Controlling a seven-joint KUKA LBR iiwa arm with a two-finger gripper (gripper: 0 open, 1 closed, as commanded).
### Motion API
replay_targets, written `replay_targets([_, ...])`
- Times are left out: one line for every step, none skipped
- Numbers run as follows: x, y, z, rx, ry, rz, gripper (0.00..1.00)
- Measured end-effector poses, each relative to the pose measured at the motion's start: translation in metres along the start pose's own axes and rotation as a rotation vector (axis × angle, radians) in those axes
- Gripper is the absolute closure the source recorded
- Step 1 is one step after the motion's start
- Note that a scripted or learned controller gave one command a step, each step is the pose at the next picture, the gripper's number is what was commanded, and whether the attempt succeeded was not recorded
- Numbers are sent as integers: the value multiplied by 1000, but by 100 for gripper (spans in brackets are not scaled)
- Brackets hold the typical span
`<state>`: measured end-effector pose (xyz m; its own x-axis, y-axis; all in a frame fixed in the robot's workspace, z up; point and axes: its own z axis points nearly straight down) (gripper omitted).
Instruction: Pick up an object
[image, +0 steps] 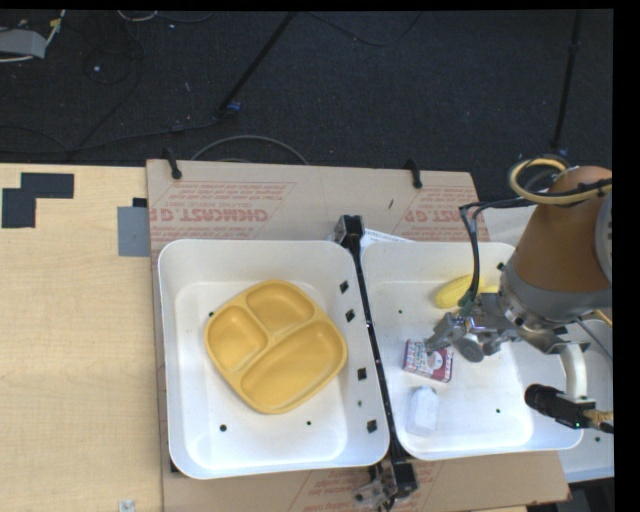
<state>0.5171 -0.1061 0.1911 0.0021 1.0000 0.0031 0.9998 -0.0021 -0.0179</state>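
a yellow three-compartment tray (276, 346) lies in the left white bin (190, 440). the bins sit on printed cardboard (250, 205) over the wooden bench (70, 350).

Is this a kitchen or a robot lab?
Most likely a robot lab, not a kitchen. A robot arm with a claw reaches over two white bins, which rest on cardboard. Black cables trail across the dark floor behind.

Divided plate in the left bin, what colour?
Yellow. The divided plate shows plainly in the camera view.
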Motion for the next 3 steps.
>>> replay_targets([0, 3, -7, -13, -2, -2, 0])
replay_targets([3, 3, 57, -9, -1, -2, 0])
replay_targets([3, 4, 106, -13, -2, -1, 0])
